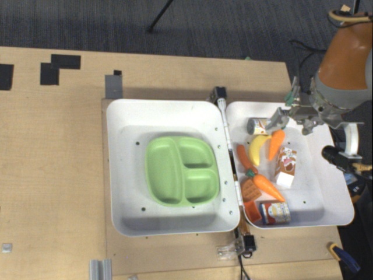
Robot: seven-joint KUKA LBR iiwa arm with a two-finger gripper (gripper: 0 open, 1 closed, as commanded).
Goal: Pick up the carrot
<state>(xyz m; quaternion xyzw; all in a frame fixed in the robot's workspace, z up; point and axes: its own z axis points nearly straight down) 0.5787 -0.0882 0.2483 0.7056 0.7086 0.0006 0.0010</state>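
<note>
Your arm enters from the right, and its claw [280, 121] hangs over the far part of the right bin [326, 197]. An orange carrot [275, 144] stands tilted just below the claw, its upper end at the fingers; you cannot tell whether the claw is released or clenched on it. Beside this carrot lies a yellow banana [258, 149], with a small carton [286, 167] to its right. A second carrot [268, 186] lies nearer you, above a can [273, 213]. The left bin [125, 156] carries a green divided tray [182, 170]. Both bins rest on the wooden surface [52, 168].
</note>
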